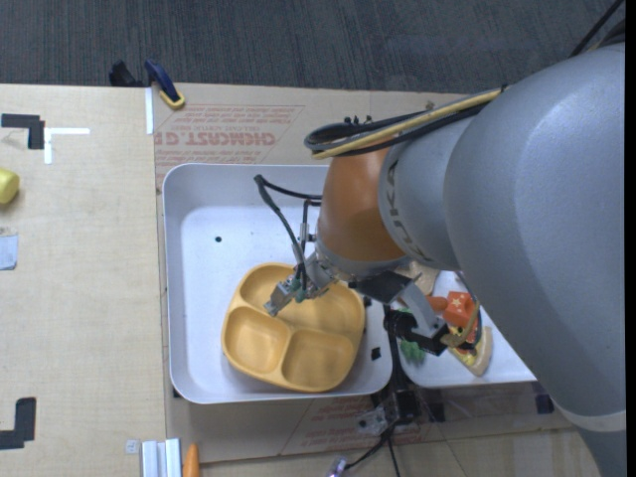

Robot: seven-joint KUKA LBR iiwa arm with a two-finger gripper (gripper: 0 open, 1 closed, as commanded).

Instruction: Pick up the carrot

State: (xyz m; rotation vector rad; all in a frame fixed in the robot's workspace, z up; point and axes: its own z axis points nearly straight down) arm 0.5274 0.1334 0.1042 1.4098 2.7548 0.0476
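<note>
Big grey robot arm up close, claw low over yellow plastic divided plate; cannot tell if spread or pinching. Small orange carrot likely light, hard, slippery: best pinched across the middle.

A divided plate lies in the left bin, the jaws above its rear compartment.

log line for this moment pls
gripper: over yellow divided plate | plate: in left bin | carrot: not held

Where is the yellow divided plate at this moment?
The yellow divided plate lies in the left white bin, toward its front right corner, and the pincer is directly over the plate's rear compartments.
</note>
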